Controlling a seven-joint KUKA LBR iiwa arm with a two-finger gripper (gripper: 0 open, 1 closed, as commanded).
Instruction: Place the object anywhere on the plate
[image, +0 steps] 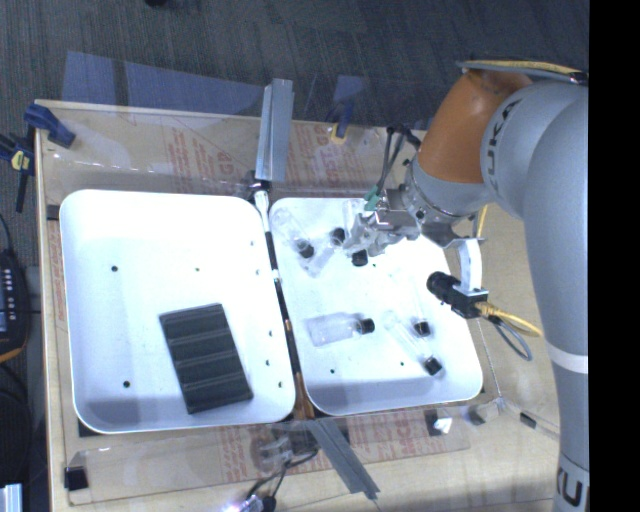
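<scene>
The grey KUKA arm with its orange band (470, 120) reaches in from the right and bends over the far part of the right-hand shallow white bin (455, 385). The left-hand shallow white bin (100, 220) bears one dark ribbed rectangular plate (205, 358), lying near its near right corner at a slight angle.

Several small clear plastic bottles with black caps are scattered in the right bin. The largest lies on its side near the bin's middle (335, 328); two smaller ones lie further right, toward the near corner (432, 366); another clear bottle lies at the far left of the bin (303, 247), just beside the gripper.

The two-finger gripper (362, 240) sits low over the far end of the right bin, with a black cap showing close under it. Whether it is released or clenched cannot be told, and nothing can be confirmed as held.

Judgement: the step in hand is the pick. To do it well, the gripper should centre on one bottle, clear of its neighbour, before closing; clear, round bodies are likely to slip or roll. The lift should then be checked before travelling left across the divider between the bins to the plate.
</scene>
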